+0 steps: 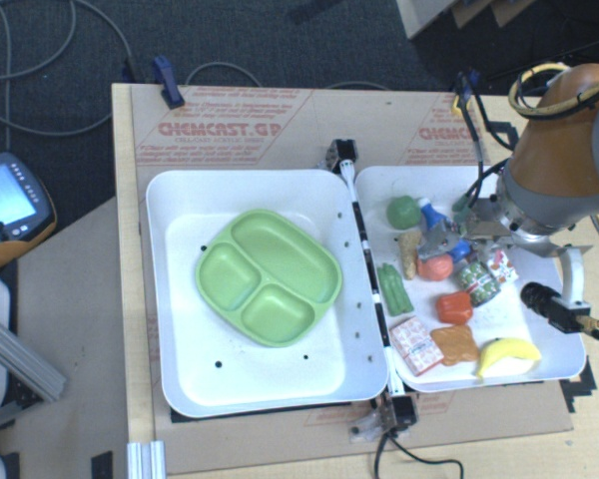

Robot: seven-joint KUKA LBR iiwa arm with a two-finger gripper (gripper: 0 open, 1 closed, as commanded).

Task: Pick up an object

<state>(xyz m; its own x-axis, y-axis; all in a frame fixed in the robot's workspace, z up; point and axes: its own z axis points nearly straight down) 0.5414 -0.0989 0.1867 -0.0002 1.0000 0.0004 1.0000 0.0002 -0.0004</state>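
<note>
From my remote station I see the bench (280,118) carrying two shallow white bins side by side. I take the right bin (564,367) as landmark. The left bin (180,347) lies just beside it on its left, their rims touching along a black-clipped seam, and holds a green divided plate (270,277) lying flat near its middle.

The arm (559,158), grey with an orange band, reaches over the right bin's far right part. The gripper (457,239) hangs over the middle of the right bin, among the objects; I cannot tell whether it is open or closed, nor whether anything is between its tips.

Inside the right bin: a green ball (403,211) near the far left corner; a blue piece (431,215) just right of it; a red-orange round object (437,266) at the middle, just below the gripper; a green stick (394,288) along the left wall; a patterned packet (484,279) right of centre; a red block (455,307) below it; a pink-and-white box (415,343) near the near left corner; an orange toast-like piece (456,345) beside it; a yellow banana (509,355) by the near wall.
</note>
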